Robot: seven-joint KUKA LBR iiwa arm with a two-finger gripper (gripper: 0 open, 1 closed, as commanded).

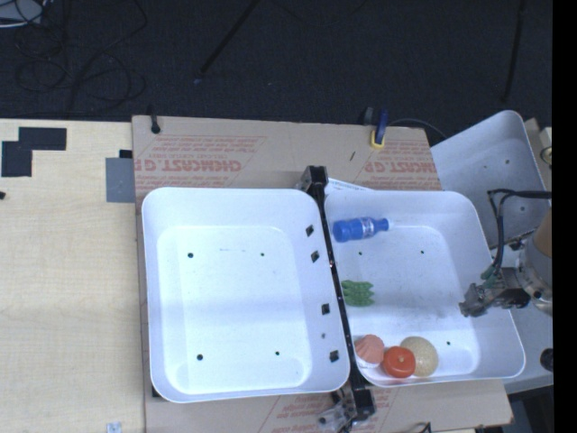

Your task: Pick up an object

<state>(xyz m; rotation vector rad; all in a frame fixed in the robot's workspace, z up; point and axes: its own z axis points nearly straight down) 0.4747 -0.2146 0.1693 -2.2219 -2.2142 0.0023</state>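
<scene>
Bright, even overhead light — white bins (236, 207) glare, edges soft.

A robotics lab, this: two white bins (236, 296) clamped on a cardboard sheet (270, 156) over a wooden bench (63, 287), cables (54, 25) trailing across dark floor behind.

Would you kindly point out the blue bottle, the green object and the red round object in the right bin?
blue bottle (359, 229), camera view, middle of its body.
green object (357, 292), camera view, its centre.
red round object (398, 362), camera view, middle of its top face.
</scene>
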